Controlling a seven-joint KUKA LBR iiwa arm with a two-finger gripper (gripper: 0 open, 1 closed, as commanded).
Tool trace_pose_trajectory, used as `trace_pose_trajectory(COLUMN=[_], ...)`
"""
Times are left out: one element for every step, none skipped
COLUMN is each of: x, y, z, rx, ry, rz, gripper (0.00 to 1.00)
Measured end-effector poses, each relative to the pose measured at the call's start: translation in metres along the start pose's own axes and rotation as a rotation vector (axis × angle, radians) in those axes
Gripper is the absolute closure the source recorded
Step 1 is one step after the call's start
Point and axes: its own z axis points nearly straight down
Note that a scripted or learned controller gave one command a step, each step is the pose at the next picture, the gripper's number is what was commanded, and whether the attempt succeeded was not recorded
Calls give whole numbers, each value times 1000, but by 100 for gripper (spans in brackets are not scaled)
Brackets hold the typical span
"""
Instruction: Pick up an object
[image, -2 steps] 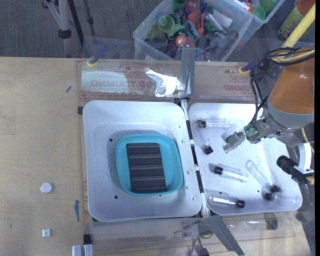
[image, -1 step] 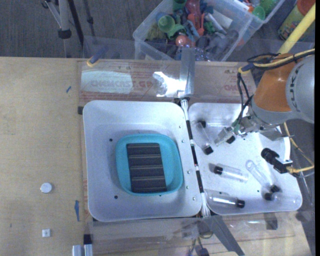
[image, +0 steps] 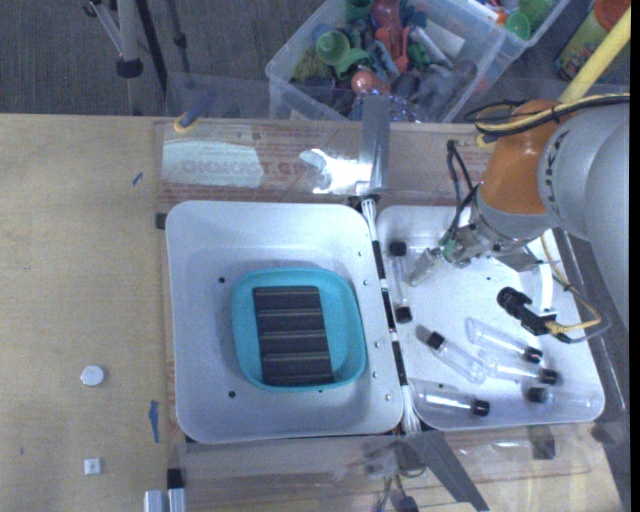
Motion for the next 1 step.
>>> trace_pose_trajectory(x=[2], y=[2], z=[-11], rx=[-3], ry=[1], rz=[-4], gripper=[100])
